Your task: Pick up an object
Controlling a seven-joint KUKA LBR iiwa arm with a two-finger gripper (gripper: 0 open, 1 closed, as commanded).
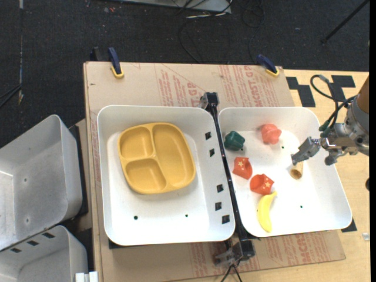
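Observation:
The right bin holds several small objects. A dark green piece lies at its left, a pink-red piece near the back, and two red pieces in the middle. A yellow banana lies toward the front. A small tan object rests right of centre. My gripper hangs over the bin's right side, just above and right of the tan object. It stands open with nothing between its fingers.
The left bin holds a yellow divided plate. A black divider runs between the bins. The arm and its cable come in from the right. A grey tub stands off the bench at left.

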